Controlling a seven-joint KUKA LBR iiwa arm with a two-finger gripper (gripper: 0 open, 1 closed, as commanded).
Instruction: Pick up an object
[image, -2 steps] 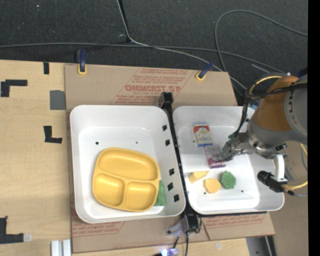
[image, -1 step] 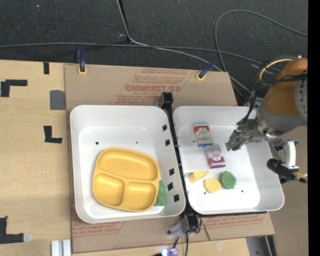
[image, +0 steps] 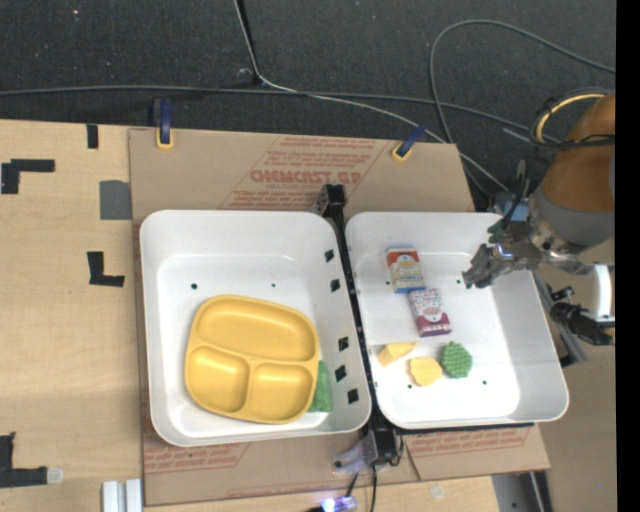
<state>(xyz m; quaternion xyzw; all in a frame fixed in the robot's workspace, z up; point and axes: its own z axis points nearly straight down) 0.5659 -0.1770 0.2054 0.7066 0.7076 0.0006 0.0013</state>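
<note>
Gripper (image: 484, 268) is hanging over the right bin's (image: 520, 390) upper right corner, and I cannot tell its state (it is too dark to read). Below it, a red carton (image: 404, 268), a pink packet (image: 430, 311), two yellow pieces (image: 424, 371) and a green toy (image: 456, 359) are lying. A yellow tray (image: 252, 357) is sitting in the left bin (image: 170, 235).

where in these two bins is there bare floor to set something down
Left bin: a bare strip along the far wall, beyond the yellow tray. Right bin: bare near-right corner, past the green piece. Its middle is crowded: red box, packet, yellow pieces.
</note>
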